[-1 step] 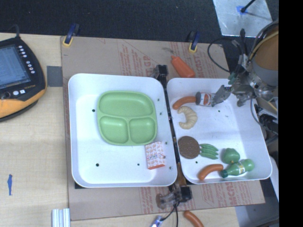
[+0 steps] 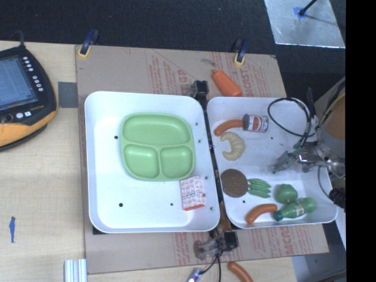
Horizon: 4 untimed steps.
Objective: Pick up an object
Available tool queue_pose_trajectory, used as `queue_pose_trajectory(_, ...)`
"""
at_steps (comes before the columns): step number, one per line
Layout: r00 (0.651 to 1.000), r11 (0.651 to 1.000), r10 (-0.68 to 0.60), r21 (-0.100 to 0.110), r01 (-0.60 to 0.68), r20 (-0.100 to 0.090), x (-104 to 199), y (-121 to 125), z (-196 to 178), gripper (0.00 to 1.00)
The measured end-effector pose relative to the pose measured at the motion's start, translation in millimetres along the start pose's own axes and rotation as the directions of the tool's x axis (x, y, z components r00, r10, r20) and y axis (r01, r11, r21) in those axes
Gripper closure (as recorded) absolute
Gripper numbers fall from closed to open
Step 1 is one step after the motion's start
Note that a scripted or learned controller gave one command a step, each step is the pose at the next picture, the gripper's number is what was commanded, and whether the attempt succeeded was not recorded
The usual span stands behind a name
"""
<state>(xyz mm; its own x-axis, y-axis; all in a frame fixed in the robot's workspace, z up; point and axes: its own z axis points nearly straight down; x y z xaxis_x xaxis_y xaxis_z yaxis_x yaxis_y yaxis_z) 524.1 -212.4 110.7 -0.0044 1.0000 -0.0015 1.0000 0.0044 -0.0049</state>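
Note:
The right bin (image 2: 270, 107) holds several toy foods: a sausage (image 2: 228, 126), a small jar (image 2: 255, 123), a croissant (image 2: 234, 145), a brown patty (image 2: 234, 183), a green pea pod (image 2: 259, 187), a green pepper (image 2: 286, 192), a green bottle (image 2: 295, 210) and an orange sausage (image 2: 260, 212). My gripper (image 2: 281, 164) hangs at the right side of this bin, above bare floor, with its dark fingers pointing left. Nothing is between them. The pepper lies just below it.
The left bin (image 2: 103, 175) holds a green divided plate (image 2: 157, 145) and a small red-and-white packet (image 2: 191, 192). An orange carrot (image 2: 225, 83) lies on the cardboard behind the bins. Another sausage (image 2: 239, 271) lies in front. A teach pendant (image 2: 23, 96) sits far left.

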Motion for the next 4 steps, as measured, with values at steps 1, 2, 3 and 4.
queue_pose_trajectory(1,1.0,1.0,0.0,-0.004,0.0,-0.002,17.7,116.2,-35.1,0.0)
queue_pose_trajectory(2,1.0,1.0,-0.002,0.0,0.002,-0.001,14.8,35.0,19.1,0.0)
queue_pose_trajectory(3,1.0,1.0,-0.006,0.0,0.006,0.001,13.6,35.4,8.2,1.0)
queue_pose_trajectory(4,1.0,1.0,-0.004,-0.004,0.004,0.0,119.2,77.5,18.3,1.0)
